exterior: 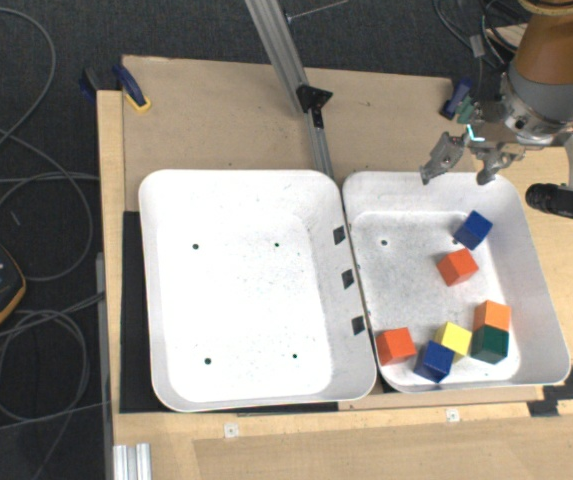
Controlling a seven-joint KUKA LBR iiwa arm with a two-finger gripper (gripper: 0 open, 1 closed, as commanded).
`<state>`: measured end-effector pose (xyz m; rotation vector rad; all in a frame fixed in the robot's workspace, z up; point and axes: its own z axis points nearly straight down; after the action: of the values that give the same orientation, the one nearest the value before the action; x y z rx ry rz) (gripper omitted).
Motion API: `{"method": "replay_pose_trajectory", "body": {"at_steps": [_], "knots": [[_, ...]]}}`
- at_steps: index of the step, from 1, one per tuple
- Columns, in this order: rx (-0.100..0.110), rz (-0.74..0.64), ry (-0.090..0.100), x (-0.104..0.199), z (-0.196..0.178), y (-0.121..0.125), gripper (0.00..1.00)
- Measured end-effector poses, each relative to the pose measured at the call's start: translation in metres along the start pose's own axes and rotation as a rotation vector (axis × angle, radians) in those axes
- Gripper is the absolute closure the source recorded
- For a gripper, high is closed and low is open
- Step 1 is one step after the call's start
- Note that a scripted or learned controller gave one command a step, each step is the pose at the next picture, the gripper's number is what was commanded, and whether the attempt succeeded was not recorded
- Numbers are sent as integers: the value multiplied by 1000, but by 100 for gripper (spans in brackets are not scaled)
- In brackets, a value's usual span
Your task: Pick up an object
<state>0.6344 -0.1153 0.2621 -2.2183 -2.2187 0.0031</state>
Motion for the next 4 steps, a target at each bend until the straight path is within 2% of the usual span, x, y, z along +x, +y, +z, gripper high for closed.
{"method": "replay_pose_trajectory", "body": {"at_steps": [1, 2, 4], "knots": [[-4, 0, 0, 0, -2, 1, 0], [2, -1, 0, 8, 49, 7, 0], [3, 1, 0, 12, 146, -8, 0]]}}
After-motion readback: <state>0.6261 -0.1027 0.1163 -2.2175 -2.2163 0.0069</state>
